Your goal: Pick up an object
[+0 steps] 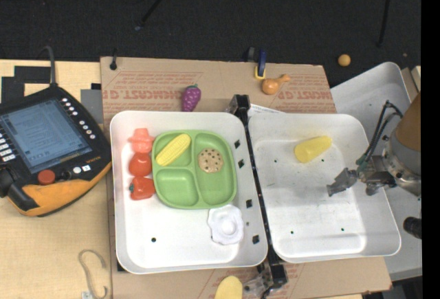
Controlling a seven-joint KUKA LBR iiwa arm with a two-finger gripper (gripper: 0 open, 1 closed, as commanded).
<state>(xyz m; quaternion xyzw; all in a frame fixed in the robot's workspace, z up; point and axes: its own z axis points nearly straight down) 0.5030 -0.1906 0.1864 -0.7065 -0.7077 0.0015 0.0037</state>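
Writing: the cardboard sheet (220, 84) behind the bins carries upside-down red print, not clearly legible.
Object: the yellow piece (313, 148) lies in the right bin (323, 242), upper middle, long axis running left-low to right-high.
Gripper: the gripper (342, 184) is over the right bin, below-right of the yellow piece; jaw state cannot be told.

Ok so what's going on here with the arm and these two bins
The arm's gripper hovers low over the right bin, with nothing visible between its fingers. A yellow object lies up-left of it, apart. The left bin holds a green tray with corn and a cookie.
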